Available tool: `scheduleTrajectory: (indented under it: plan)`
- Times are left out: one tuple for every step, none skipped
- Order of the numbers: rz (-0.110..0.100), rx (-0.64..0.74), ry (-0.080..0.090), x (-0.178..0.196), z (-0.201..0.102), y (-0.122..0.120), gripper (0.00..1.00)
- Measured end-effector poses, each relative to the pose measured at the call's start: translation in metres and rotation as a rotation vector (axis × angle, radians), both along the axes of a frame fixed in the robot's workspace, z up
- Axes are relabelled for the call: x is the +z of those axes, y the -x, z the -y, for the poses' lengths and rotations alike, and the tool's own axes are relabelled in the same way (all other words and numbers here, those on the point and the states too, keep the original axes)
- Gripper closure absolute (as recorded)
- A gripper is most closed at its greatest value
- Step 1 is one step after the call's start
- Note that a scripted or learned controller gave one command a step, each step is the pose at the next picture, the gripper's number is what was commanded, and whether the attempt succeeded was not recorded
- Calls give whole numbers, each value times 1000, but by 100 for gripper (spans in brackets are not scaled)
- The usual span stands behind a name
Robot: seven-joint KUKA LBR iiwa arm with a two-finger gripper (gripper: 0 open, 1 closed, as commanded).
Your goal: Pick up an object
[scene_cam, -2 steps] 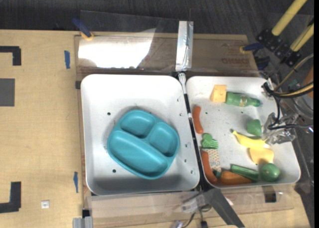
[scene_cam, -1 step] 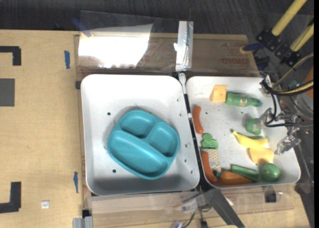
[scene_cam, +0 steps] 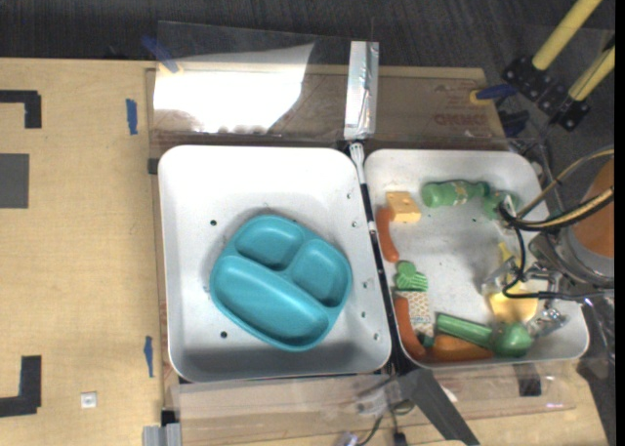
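We see the gripper (scene_cam: 510, 278) low over the right bin (scene_cam: 459, 239), near its right wall, just above a yellow piece (scene_cam: 515, 307) and a green toy (scene_cam: 483, 333) at the bin's front; how it is set, we cannot tell. A teal divided plate (scene_cam: 281, 280) lies in the left bin (scene_cam: 195, 200).

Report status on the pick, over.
Gripper low in right white bin, near corner, over small yellow piece; nothing seen held. Long green toy lies alongside. Teal divided plate in left bin.
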State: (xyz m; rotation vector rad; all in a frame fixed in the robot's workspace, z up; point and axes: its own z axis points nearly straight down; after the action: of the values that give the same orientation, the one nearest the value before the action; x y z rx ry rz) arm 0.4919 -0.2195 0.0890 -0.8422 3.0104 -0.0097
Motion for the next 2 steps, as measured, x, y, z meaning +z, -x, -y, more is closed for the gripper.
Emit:
scheduleTrajectory:
  plan:
    - [11,3,2,13,-2,-4,100]
    - [-8,358,2,46,-1,-40,100]
